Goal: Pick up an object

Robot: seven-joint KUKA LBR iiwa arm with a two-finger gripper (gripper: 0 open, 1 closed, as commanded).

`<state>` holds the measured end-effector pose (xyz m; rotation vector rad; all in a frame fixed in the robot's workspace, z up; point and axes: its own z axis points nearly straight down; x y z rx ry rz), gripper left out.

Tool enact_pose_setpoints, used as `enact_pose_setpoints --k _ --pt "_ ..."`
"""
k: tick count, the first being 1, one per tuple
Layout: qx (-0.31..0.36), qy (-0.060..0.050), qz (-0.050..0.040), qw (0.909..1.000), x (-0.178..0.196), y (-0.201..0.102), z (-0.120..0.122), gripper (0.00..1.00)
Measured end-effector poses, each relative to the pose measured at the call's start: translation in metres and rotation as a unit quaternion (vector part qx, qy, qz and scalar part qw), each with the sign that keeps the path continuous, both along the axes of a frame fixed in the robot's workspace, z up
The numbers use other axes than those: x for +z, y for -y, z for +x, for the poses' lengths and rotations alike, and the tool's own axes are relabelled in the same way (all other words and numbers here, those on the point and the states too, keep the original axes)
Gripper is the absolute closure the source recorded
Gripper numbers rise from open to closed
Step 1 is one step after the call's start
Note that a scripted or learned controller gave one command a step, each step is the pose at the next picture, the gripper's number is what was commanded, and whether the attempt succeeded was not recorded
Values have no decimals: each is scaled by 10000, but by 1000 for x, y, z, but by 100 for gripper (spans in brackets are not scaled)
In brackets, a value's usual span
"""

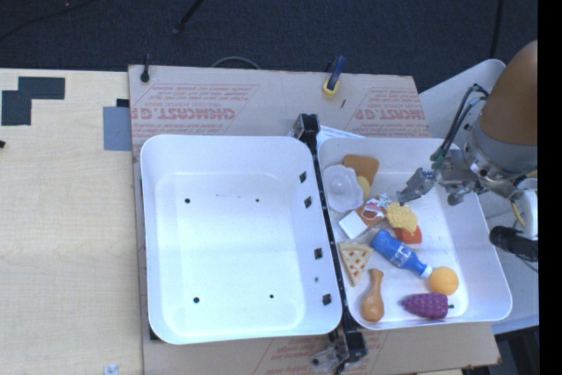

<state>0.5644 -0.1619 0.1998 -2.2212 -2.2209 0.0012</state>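
- The grey metal end effector point(436, 184) hangs over the upper right part of the right-hand shallow white plastic bin point(481, 290), its two fingers spread apart with nothing between them.
- One finger point(415, 187) points toward 8 o'clock, its tip just above the pile of toys.
- Nearest to that tip is a small yellow blocky toy with a bumpy top point(402, 217), sitting on a red-orange rounded piece point(410, 234).
- Just at 9 o'clock of the yellow toy lies a small red-and-white packet point(375, 210), touching a flat white square block point(352, 225).
- The smooth blue plastic bottle with a white label point(397, 252) runs its long axis from 10 o'clock to 4 o'clock, white cap toward the glossy round orange ball point(444, 280).
- At 12 o'clock in the bin, a clear domed plastic cup point(342, 186) leans beside a tan-orange rounded toy like bread point(361, 166).
- A tan triangular waffle-textured wedge point(355, 261) points its tip toward 6 o'clock.
- The light brown drumstick-shaped toy point(374, 295) stands its long axis near 12 to 6, fat end low.
- A knobbly purple grape-like bunch point(425, 305) lies across at 5 o'clock.
- The left-hand smooth white bin point(158, 189) rests on brown printed cardboard point(211, 105) over the pale wooden table point(61, 233).
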Motion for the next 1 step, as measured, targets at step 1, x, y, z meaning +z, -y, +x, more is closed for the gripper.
enact_pose_setpoints --k 1 --pt "6 -29 18 10000 -117 -15 -51 0"
